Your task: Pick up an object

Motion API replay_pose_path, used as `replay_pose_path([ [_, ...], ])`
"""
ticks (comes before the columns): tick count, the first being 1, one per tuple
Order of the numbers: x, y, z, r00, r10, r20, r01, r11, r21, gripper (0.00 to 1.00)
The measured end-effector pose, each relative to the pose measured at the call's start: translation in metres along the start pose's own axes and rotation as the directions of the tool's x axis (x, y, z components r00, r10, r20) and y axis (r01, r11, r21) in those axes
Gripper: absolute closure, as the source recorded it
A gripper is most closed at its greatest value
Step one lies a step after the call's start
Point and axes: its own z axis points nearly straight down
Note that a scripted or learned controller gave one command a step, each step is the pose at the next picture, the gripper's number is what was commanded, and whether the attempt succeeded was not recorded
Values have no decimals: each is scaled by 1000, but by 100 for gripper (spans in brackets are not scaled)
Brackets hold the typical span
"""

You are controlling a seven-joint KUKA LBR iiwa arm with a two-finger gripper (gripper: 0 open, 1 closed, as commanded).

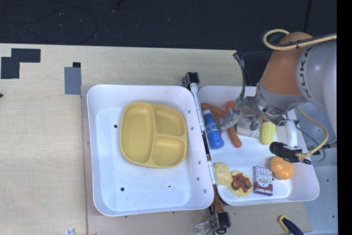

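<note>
A: Arm position? 
B: Grey arm (308,71) with orange band, reaching in from the right, wrist over the far part of the right bin (305,195). Gripper (246,116) low among the toys, near the bin's middle.

A: Finger state? 
B: Cannot tell. Nothing seen held.

A: Contents of right bin? 
B: Blue bottle (213,130) along the left wall, beside the divider. Orange-red sausage (234,137) just right of the bottle, close under the gripper. Second reddish piece (213,109) further back, partly hidden. Corn cob (267,132) upright-looking, just right of the gripper, under the wrist. Orange fruit (281,168) near the right wall, touching a black fitting (286,150). Red and white carton (263,180) lying flat at the front. Yellow corn piece (222,173) at front left, touching a pizza-like toy (240,182).

A: Left bin? 
B: Left bin (104,184) holding a yellow divided plate (153,134), three compartments, flat, about centred.

A: Bench? 
B: Light wood bench (38,146), grey and black markers (72,79) at far left.
</note>
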Motion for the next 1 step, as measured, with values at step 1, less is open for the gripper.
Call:
replay_pose_path([
  [1,6,-16,28,1000,0,12,0,1000,-14,0],
])
